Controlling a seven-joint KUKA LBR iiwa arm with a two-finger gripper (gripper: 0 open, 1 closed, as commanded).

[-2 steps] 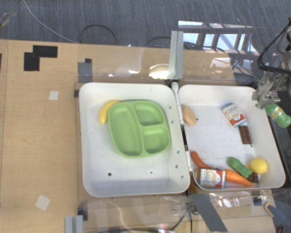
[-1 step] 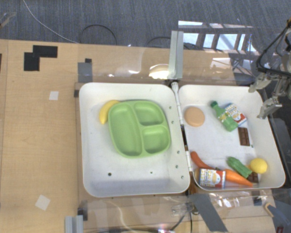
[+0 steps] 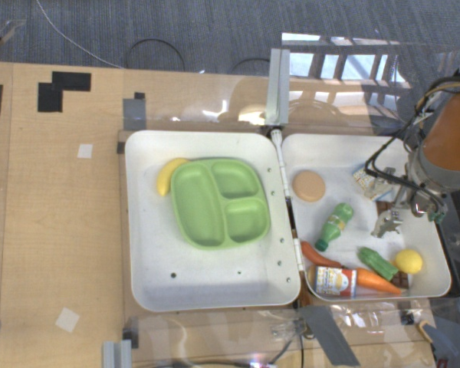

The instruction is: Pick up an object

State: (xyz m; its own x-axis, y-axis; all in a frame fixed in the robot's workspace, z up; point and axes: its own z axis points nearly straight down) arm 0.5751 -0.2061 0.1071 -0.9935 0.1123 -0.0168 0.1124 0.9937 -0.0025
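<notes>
The right bin (image 3: 345, 148) holds several objects. A tan round bun (image 3: 309, 185) lies at its left, and a green bottle (image 3: 333, 225) lies slanted in the middle. Along the front wall are a can with a red and white label (image 3: 333, 281), a long orange carrot (image 3: 372, 280), a green cucumber-like piece (image 3: 377, 263) and a yellow lemon (image 3: 409, 261). My gripper (image 3: 386, 225) hangs over the right half of this bin, between the bottle and the lemon and just above the green piece. Nothing shows in its grasp.
The left bin (image 3: 161, 282) carries a green divided plate (image 3: 218, 202) with a yellow banana (image 3: 167, 173) poking out from under its left edge. A small pale packet (image 3: 366, 181) lies partly under the arm (image 3: 448, 140). The bins share a raised middle wall (image 3: 285, 205).
</notes>
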